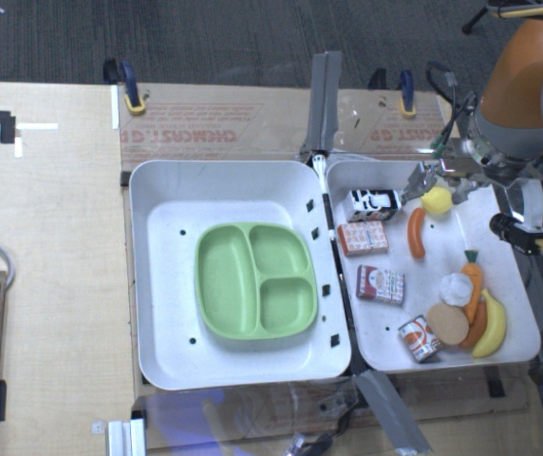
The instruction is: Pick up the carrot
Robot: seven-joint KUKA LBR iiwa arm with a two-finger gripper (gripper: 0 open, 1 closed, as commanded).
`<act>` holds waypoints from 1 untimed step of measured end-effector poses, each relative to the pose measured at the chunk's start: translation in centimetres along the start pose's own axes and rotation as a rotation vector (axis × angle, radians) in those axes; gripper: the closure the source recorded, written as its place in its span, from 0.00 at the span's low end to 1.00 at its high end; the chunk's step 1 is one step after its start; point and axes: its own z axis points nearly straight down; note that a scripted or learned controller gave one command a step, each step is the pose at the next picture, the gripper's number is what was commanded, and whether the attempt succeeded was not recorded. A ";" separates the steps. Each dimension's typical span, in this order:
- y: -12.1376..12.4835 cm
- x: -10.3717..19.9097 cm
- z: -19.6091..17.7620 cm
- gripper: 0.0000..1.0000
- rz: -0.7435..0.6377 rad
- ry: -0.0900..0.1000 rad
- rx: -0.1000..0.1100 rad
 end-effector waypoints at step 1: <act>-5.8 -5.4 6.8 0.00 0.149 0.000 0.001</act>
